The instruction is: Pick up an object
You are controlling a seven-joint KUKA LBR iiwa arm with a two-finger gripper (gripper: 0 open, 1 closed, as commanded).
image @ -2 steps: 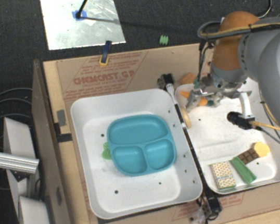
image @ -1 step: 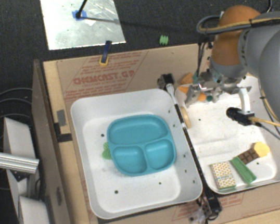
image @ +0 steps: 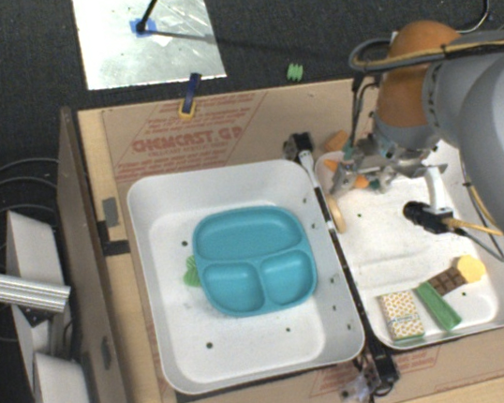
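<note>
— Where is something to pick?
— Nearest is a small orange piece (image: 360, 182), at eleven o'clock in the right bin (image: 388, 250), just beside my gripper (image: 361, 169).
— Gripped?
— I cannot tell whether my gripper is apart or together. My arm (image: 494, 110) reaches in from three o'clock, wrist bent down over that corner.
— Around it?
— At six o'clock, close together: a patterned box (image: 401, 314), a green bar (image: 436, 304), a brown piece (image: 447, 281) and a yellow piece (image: 469, 268). The left bin (image: 155, 220) holds a blue divided plate (image: 251, 257).
</note>
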